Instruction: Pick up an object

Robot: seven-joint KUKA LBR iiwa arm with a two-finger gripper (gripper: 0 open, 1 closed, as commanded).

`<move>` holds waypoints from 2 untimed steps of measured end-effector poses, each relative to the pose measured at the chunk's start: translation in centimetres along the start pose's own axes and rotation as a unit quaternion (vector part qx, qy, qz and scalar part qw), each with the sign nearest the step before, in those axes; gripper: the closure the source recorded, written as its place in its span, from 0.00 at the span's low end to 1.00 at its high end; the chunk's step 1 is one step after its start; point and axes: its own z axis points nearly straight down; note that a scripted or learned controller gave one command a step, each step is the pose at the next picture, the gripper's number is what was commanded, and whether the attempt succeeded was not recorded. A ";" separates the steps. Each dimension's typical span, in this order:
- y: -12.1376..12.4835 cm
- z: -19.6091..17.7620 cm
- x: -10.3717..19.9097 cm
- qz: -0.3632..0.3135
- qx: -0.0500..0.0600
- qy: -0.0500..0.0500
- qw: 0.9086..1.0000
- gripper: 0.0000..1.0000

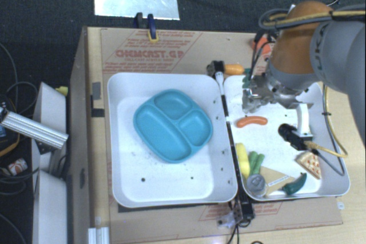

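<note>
Gripper (250, 103): low over the right bin (274, 146), close to its left wall; open or closed cannot be told; nothing seen held.
Nearest item: orange sausage (252, 121), just beside the gripper on the near side, lying flat; the likely pick.
Further off: pizza slice (310, 164); blue divided plate (173, 124) in the left bin (131, 180).
Risks, as judged: the round sausage rolling away from an off-centre grip; the gripper striking the bin wall.
</note>
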 end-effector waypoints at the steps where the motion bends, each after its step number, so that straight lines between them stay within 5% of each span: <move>1: 0.1 -1.6 0.3 -0.001 -0.001 0.001 1.000 1.00; 2: 5.0 0.5 5.8 -0.002 -0.001 0.001 1.000 1.00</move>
